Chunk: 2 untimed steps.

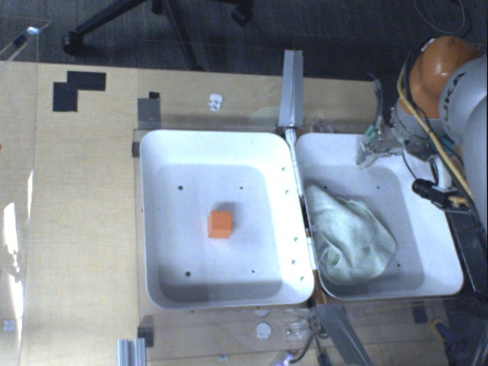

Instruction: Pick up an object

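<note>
Two shallow white bins sit side by side on the wooden tabletop (84, 204). In the left bin (164, 158) a small orange cube (220, 224) rests alone near the middle of the floor, well apart from every wall. The right bin (427, 280) holds a crumpled pale green cloth (351, 239), bunched against the wall it shares with the left bin and spreading toward the near edge. The grey arm (465, 97), with its orange band (442, 63) up top, reaches in from the right, and its end effector (375, 149) hangs over the far corner of the right bin, apart from the cloth and far from the cube. Nothing sits between its tips, but I cannot tell whether they are open or closed.
</note>
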Each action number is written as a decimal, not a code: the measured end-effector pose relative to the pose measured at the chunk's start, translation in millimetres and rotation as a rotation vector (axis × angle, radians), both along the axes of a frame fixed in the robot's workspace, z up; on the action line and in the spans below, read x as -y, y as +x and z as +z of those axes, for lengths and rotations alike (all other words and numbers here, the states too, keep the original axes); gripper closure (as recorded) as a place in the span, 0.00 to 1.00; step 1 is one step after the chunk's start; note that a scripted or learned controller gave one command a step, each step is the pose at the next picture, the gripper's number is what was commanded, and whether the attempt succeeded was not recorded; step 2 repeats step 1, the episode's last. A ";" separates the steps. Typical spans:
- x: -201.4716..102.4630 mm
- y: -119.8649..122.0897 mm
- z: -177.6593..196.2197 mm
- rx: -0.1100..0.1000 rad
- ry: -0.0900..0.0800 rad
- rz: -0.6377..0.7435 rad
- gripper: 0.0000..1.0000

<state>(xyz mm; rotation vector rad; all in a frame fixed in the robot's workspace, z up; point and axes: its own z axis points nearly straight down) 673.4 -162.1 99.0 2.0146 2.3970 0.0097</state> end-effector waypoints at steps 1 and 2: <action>-43.1 -2.9 97.3 -0.007 0.002 -0.049 1.00; -43.1 -2.9 97.3 -0.007 0.002 -0.049 1.00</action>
